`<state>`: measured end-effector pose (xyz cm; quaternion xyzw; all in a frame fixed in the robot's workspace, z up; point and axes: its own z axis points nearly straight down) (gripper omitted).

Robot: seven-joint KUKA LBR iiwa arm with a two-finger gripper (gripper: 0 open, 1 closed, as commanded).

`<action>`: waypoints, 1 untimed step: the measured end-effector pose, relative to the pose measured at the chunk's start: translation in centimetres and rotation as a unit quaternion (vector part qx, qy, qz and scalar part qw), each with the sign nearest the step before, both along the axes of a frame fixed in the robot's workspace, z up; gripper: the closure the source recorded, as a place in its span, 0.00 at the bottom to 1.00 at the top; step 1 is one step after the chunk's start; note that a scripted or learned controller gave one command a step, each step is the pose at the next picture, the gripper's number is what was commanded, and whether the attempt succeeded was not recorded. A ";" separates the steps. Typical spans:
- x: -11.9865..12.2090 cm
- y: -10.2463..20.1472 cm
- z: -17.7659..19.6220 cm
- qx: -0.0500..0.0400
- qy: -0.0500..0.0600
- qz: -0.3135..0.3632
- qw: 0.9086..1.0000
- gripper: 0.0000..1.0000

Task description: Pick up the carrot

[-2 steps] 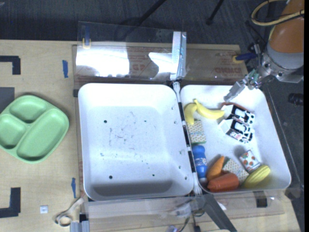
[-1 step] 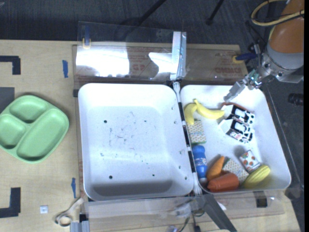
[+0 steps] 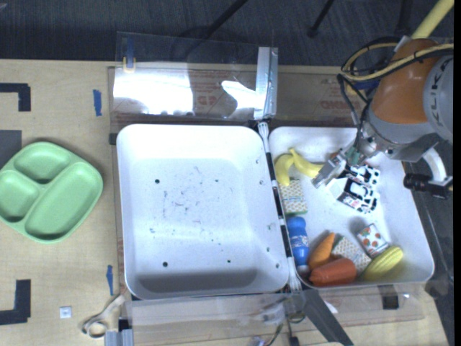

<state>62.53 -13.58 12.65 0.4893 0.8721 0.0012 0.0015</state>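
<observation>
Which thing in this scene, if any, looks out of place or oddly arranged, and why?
The load is lopsided: the carrot, banana, blue bottle and other items all crowd the right bin, mostly piled along its near edge. A green divided plate sits apart on the bench, left of both bins. Nothing looks spilled or broken.

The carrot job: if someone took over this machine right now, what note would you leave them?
Gripper: over the upper part of the right bin, near the banana, holding nothing that I can see; finger state unclear.
Carrot: lying at the right bin's lower end, between the blue bottle and a red vegetable.
Done: nothing yet; the carrot is untouched.
Left: move down to the carrot, grasp it, lift it.
</observation>
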 end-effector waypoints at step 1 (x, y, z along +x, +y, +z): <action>0.3 1.7 -2.0 -0.006 -0.023 -0.120 0.993 0.00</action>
